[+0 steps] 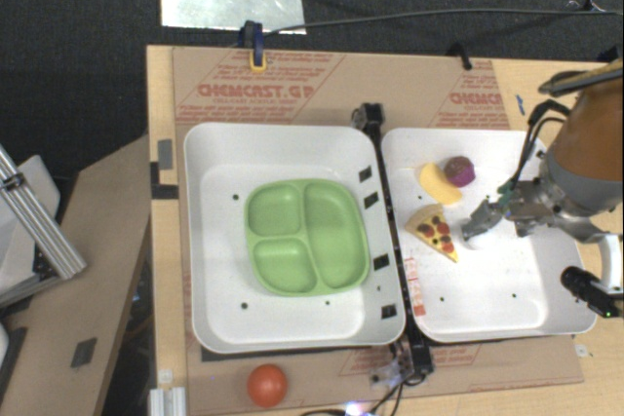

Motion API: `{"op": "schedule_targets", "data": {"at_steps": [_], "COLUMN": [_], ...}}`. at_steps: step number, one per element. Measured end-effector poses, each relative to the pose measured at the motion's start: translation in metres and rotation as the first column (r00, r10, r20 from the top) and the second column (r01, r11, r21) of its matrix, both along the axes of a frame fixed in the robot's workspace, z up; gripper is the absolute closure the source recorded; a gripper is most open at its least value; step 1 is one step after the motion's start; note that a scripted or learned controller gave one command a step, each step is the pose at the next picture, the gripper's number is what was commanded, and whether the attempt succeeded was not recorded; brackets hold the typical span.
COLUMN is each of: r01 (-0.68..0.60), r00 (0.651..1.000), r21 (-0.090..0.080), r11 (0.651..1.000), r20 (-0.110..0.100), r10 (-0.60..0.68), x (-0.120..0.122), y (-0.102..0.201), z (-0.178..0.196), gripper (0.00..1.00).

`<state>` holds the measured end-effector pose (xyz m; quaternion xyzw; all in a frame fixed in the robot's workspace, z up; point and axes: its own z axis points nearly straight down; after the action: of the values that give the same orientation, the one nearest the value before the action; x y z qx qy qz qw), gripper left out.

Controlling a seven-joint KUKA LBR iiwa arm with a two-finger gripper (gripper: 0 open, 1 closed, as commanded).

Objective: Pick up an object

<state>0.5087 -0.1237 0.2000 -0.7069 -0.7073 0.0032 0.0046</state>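
- The pizza slice [433,232], a yellow piece [439,182] and a purple piece [459,170] lie in the right bin [507,312], toward its left side.
- The yellow and purple pieces touch; what they are is hard to make out.
- The claw [475,224] hangs just right of the pizza slice; whether it touches the slice, or how far apart its tips stand, I cannot tell.
- The arm [590,151] is cut off at the right edge.
- A green divided plate [306,237] sits in the left bin [219,307].
- An orange ball [266,385] rests on the bench, near side.
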Motion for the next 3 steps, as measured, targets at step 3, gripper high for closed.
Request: {"op": "schedule_targets", "data": {"at_steps": [3], "r01": [-0.001], "r00": [1.0], "r21": [0.0], "r11": [1.0], "r20": [0.008], "r10": [0.001], "x": [-0.007], "y": [0.009], "z": [-0.098], "gripper": [0.0]}}
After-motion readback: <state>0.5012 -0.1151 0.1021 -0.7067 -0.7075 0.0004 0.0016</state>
